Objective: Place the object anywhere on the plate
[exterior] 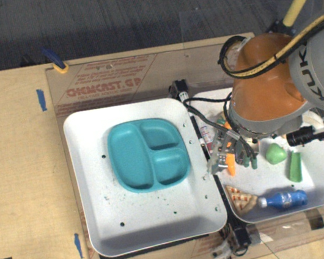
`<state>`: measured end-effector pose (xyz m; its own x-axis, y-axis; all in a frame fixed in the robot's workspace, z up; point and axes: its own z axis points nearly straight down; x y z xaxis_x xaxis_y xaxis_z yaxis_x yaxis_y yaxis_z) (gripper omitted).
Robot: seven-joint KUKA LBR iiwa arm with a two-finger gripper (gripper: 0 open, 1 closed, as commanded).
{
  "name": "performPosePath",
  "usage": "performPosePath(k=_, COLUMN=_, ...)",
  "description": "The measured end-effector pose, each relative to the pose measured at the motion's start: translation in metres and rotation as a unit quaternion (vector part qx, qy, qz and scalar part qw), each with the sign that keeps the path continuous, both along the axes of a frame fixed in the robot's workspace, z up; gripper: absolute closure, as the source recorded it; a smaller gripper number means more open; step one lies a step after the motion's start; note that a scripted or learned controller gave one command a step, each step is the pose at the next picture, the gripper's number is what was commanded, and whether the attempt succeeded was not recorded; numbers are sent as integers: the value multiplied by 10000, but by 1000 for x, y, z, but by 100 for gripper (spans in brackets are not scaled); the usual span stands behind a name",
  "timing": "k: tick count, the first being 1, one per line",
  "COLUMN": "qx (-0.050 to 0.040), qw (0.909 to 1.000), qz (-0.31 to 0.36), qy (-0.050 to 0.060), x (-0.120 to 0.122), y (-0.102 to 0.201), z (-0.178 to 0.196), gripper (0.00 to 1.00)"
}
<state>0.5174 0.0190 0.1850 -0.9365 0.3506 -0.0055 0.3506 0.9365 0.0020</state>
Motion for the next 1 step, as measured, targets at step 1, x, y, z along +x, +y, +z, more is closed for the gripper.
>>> performPosePath(k=1, qx=24, qw=9985, qz=-555, qy=-3, x=6, y=102, z=37, gripper=100)
